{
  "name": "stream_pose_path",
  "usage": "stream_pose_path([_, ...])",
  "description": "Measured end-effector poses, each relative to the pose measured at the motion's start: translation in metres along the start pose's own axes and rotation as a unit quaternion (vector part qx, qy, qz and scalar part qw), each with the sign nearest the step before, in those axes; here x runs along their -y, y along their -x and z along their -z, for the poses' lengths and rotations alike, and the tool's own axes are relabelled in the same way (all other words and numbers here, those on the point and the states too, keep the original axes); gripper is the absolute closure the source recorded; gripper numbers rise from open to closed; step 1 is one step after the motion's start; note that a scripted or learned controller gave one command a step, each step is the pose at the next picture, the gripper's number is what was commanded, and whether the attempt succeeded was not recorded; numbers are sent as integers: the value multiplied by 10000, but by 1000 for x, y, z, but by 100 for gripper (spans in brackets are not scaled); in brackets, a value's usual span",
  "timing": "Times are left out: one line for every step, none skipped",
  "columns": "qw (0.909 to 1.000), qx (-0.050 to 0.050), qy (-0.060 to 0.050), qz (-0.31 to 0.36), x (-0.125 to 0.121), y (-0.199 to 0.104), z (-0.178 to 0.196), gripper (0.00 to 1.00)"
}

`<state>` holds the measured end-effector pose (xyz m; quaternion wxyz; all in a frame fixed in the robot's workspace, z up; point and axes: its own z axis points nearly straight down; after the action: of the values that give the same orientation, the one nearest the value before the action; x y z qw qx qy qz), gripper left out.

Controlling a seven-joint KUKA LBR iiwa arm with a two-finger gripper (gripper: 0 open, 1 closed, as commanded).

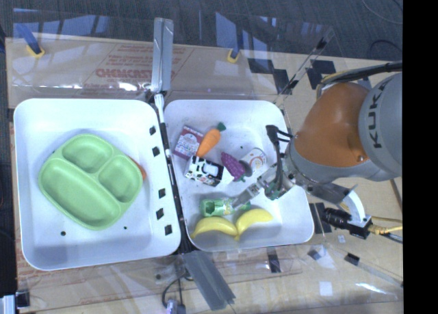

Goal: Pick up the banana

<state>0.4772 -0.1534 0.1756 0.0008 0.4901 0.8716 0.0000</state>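
The banana (233, 225) is yellow and lies along the front wall of the right bin (301, 220), looking like two curved humps side by side. My gripper (252, 195) reaches in from the right and hangs low just above and behind the banana's right hump, close to a green item (217, 206). The grey wrist and orange band (328, 131) cover the bin's right side. Nothing yellow is lifted; the banana rests on the bin floor.
The right bin also holds a carrot (209, 141), a pink packet (186, 143), a black-and-white block (205, 170), a purple eggplant (234, 165) and a small white can (255, 160). A green divided plate (92, 179) lies in the left bin (34, 237).
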Motion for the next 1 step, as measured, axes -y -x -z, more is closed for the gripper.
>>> stream_pose_path([9995,3,1,330,-12,-19,15,0])
